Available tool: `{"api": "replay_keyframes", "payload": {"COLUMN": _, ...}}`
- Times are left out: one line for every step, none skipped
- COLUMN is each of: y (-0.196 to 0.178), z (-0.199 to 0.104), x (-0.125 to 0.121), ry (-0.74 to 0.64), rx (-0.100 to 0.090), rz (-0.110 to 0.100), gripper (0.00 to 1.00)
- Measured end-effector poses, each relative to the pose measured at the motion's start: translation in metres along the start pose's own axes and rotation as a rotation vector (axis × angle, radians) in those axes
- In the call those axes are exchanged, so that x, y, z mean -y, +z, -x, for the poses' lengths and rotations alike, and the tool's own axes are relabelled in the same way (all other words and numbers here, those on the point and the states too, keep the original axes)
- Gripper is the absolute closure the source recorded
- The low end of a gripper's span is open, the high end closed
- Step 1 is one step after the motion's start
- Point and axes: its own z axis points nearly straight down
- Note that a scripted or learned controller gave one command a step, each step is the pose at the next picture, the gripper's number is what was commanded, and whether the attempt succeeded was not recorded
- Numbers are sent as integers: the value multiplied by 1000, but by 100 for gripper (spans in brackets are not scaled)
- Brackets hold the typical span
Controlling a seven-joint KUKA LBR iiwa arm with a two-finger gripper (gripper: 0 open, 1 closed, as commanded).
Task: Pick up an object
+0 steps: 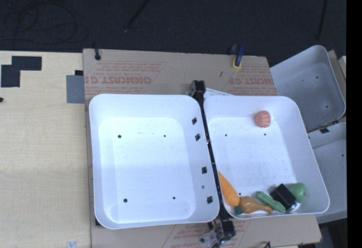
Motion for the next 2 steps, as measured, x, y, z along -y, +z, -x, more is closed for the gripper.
{"api": "replay_keyframes", "payload": {"y": 66, "z": -1, "x": -95, "ry": -3, "rx": -2, "rz": -3, "gripper": 100}}
{"api": "replay_keyframes", "payload": {"y": 84, "z": 0, "x": -95, "ry": 2, "rx": 1, "rz": 2, "gripper": 100}}
